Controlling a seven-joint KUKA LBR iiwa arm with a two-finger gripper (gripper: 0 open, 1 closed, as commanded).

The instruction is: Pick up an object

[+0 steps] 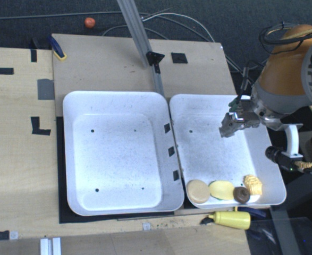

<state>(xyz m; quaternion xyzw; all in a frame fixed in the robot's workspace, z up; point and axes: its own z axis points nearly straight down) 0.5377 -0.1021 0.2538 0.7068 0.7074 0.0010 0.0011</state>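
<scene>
Camera view, from above and at a slant, shows a pale wooden worktop (17, 142) that carries two shallow white bins side by side. Left bin (116, 153) is the bigger-looking one and only its speckled floor can be seen. Right bin (214, 147) holds the objects, all gathered along its near edge: a round beige disc (198, 191), touching it a pale yellow oval piece (221, 189), then a small dark brown ring (242, 195) and just behind it a yellow ridged piece (253, 184). From the right side the grey arm (283, 84) with its orange band reaches in, and the jaws (231, 124) hang over the far right part of the right bin, well apart from the objects. I cannot tell if the jaws are parted or closed. On the worktop just in front of the right bin lies a yellow tool with a dark tip (229, 219). Far behind, on the dark floor, sits a small red ball (90, 22).
</scene>
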